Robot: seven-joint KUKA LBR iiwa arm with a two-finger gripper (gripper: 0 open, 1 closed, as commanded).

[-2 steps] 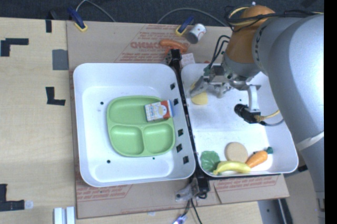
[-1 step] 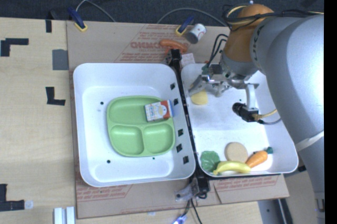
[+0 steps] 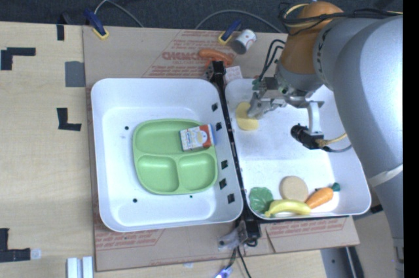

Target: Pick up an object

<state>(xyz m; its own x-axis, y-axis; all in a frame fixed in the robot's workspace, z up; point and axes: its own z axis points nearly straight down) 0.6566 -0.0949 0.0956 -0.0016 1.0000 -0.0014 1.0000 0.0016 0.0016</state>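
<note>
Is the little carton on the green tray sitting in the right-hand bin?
No, the carton lies on the green tray in the left bin.

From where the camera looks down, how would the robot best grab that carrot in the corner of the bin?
Probably across the orange body of the carrot, from straight above. It lies flat and tapering, its leafy end near the bin wall and a banana against its other end, so its long sides look the freest for two fingers.
</note>
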